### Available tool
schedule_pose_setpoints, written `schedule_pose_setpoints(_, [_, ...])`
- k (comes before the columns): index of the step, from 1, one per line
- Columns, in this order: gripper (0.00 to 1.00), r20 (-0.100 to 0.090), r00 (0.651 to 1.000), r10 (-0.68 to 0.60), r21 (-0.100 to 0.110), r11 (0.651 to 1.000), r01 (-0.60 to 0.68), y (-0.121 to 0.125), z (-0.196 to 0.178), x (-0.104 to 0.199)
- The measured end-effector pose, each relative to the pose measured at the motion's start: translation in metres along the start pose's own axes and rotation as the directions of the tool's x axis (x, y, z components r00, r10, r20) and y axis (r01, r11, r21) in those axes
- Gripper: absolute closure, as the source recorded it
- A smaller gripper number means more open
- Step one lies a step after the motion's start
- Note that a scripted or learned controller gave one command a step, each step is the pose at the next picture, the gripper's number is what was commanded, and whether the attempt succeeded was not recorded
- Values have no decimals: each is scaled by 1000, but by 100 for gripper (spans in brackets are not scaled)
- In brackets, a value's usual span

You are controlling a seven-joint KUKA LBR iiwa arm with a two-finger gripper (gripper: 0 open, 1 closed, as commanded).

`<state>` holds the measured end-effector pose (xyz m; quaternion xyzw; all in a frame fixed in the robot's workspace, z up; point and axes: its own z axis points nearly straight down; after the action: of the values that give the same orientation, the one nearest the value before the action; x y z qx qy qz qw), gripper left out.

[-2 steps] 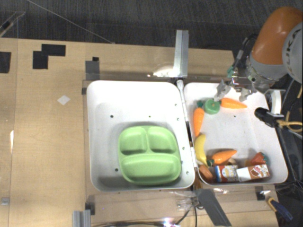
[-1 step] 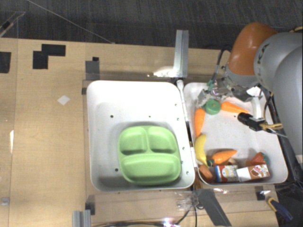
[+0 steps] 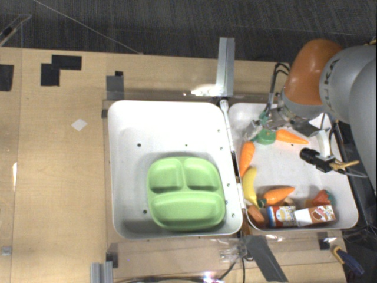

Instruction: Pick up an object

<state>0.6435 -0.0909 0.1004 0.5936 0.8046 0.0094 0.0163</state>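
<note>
One fixed camera is looking down on me from above the bench (image 3: 53, 158), tilting slightly. It is taking in both white bins (image 3: 123, 158) from moderate distance, while my arm (image 3: 347, 69) is entering from its right.

We are looking at a robotics lab. A light wooden bench (image 3: 53, 175) stands on dark grey carpet (image 3: 147, 10) that runs across the twelve o'clock side. Two shallow white bins (image 3: 123, 122) sit side by side at the centre, fixed in place by metal brackets (image 3: 225, 63). Black tape marks (image 3: 62, 68) lie on the bench at ten o'clock. A grey industrial arm (image 3: 347, 75) with an orange band reaches in at two o'clock, with loose cables (image 3: 339, 164) at three o'clock.
</note>
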Motion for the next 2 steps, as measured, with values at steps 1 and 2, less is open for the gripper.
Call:
schedule_pose_setpoints(1, [0,-9,1000,9,19,1000,-8,-21,9,2])
schedule_pose_setpoints(2, [0,-9,1000,9,19,1000,-8,-21,9,2])
